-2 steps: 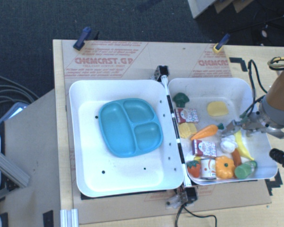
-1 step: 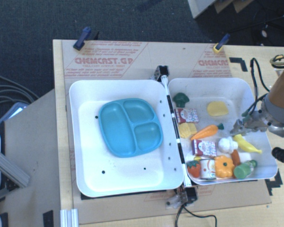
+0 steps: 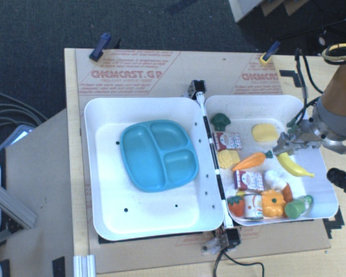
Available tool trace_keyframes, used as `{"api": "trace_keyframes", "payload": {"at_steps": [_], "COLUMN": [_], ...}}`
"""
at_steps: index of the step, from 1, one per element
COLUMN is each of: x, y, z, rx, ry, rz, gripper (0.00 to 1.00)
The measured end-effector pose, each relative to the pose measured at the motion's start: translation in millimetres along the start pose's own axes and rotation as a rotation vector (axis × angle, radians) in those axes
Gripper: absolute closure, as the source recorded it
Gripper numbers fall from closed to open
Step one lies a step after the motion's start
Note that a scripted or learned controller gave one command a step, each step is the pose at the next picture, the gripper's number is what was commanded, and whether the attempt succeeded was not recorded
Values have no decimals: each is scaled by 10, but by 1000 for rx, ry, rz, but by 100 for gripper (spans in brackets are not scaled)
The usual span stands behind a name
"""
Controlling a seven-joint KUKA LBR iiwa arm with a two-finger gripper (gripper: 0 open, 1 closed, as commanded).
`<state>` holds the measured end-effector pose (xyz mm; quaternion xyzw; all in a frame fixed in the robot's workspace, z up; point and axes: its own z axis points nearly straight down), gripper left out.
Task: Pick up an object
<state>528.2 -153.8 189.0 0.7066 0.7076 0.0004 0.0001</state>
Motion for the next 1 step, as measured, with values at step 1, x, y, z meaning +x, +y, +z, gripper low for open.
{"api": "trace_keyframes", "payload": {"at_steps": [1], "x": [995], "y": [-205], "z": [-596], "rx": [1], "ry": [0], "rz": [1], "gripper": [100]}}
